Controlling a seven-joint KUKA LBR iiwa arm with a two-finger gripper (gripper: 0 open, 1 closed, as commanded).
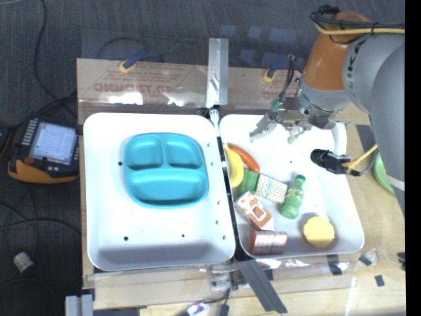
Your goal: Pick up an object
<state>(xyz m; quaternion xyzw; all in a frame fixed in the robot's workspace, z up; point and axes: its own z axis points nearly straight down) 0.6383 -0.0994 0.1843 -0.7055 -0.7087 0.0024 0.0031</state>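
Nearest to us, at the front edge of the right bin, lie a small red-and-white box and a yellow lump. Our hand hangs over the far part of that bin, fingers spread apart and holding nothing, above bare white floor. Just in front of it the objects cluster: a green bottle standing a little tilted, a checkered packet beside it, an orange-and-white carton, and a yellow and orange piece against the wall that divides the bins. Farther out, the left bin carries a blue divided tray. On the floor left of the desk sits a handheld controller.

We judge the step to be the approach: nothing is picked yet. The next move calls for choosing one piece, likely the bottle or the yellow lump since each stands somewhat apart, bringing the hand over it, then lowering and closing.
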